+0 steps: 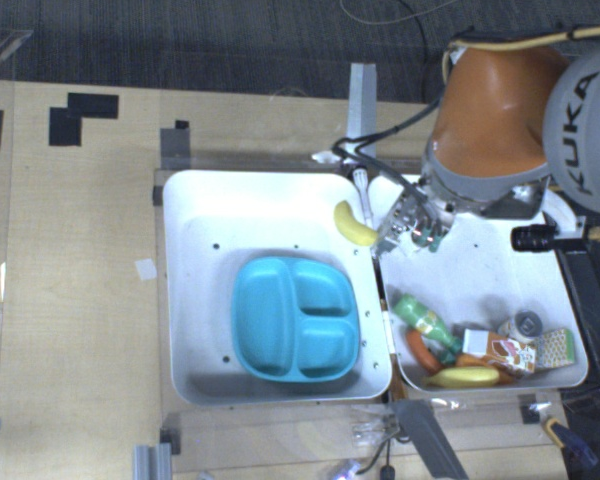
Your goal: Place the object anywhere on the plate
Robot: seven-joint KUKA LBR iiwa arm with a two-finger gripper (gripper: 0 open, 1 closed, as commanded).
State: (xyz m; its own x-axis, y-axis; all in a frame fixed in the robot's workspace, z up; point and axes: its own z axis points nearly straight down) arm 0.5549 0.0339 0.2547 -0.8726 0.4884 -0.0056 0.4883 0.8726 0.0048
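A blue divided plate (295,318) lies in the left white bin (195,268), toward its front. A small yellow banana (352,225) is at that bin's back right corner, close to the wall between the bins. My gripper (395,233) hangs just right of the banana, over the dividing wall, under the arm's orange band (490,108). The banana's right end is next to the gripper; I cannot tell if they touch. The banana is apart from the plate, behind its right corner.
The right bin (500,258) holds a pile at its front: a green bottle (425,320), a carrot (423,351), a second banana (465,376), a small carton (505,353), a round can (527,324). Cables run behind the bins.
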